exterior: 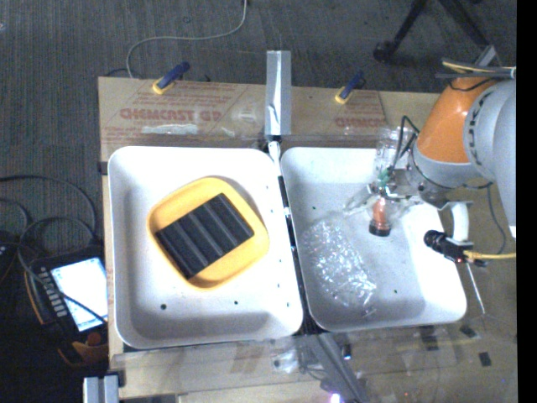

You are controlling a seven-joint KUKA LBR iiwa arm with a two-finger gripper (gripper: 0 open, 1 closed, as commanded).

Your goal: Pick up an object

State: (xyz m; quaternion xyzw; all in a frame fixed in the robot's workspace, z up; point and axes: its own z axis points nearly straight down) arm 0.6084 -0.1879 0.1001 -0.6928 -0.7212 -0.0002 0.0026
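- The gripper [380,217] hangs low over the right bin [436,305], in the right middle of the frame, at the end of the arm [470,137] that comes in from the upper right; whether it is released or clenched I cannot tell, since the tip shows as a small copper-coloured blur.
- A crumpled clear plastic piece [337,260] lies on the floor of the right bin, down and left of the gripper, near it yet apart; it looks the closest thing to pick.
- A yellow tray with a black ribbed top [208,231] rests tilted in the left bin [134,309], left of centre, well apart from the gripper.
- By my judgement nothing is lifted yet; both things lie in their bins; the grasp and the raise are left to do.
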